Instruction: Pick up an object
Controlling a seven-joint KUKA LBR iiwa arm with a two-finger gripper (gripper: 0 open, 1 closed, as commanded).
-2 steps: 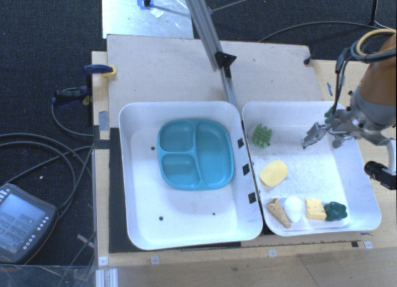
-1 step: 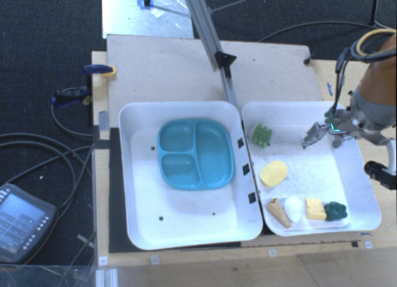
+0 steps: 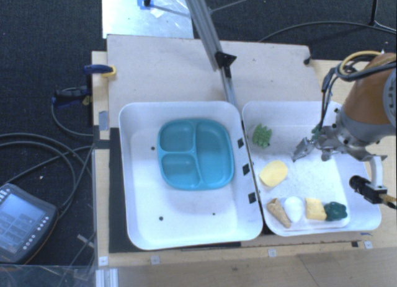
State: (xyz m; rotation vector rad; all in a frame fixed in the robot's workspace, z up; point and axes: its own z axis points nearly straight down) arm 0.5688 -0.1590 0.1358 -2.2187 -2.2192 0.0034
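The gripper (image 3: 310,147) hangs over the right bin (image 3: 291,113), its fingers spread apart with nothing between them. The yellow block (image 3: 273,173) lies on the bin floor just left and nearer, the green toy (image 3: 262,135) farther left.

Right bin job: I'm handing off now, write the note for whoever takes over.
Gripper: over the right bin, fingers open, holding nothing.
Right bin: green toy near the top left, yellow piece lower; along the front edge a cone, white egg, yellow block, dark green piece.
Left bin: teal divided plate.
Done: nothing picked.
Left: grasp and lift one object.
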